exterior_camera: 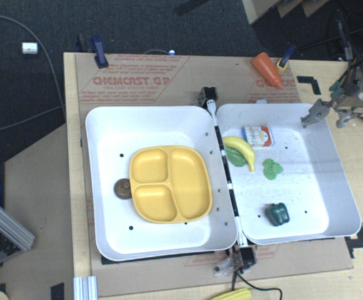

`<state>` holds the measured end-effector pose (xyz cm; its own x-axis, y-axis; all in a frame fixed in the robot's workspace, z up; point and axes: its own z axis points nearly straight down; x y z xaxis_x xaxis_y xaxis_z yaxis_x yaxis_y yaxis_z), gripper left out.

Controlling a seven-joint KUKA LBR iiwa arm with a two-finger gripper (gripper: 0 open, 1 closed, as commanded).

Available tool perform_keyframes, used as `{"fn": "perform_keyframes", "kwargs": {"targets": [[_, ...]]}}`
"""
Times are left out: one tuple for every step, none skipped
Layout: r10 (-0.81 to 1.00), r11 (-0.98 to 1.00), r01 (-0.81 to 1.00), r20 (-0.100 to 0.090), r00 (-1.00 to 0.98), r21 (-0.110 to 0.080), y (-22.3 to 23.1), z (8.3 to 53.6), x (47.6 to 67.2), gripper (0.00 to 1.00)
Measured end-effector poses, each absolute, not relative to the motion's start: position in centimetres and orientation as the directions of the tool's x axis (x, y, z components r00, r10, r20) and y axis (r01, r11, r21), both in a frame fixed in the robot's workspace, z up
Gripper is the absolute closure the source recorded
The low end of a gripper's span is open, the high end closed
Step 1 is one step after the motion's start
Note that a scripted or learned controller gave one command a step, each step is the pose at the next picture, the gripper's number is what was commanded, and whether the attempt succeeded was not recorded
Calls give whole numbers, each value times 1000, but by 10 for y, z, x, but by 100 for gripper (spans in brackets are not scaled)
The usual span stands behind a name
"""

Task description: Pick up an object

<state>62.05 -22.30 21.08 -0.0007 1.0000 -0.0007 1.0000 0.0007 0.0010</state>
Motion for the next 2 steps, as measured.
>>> {"fn": "perform_keyframes", "kwargs": {"targets": [[1000, 2, 1000, 1, -2, -2, -159, 137, 611, 0], [1000, 1, 1000, -1, -1, 3, -111, 85, 577, 0]]}}
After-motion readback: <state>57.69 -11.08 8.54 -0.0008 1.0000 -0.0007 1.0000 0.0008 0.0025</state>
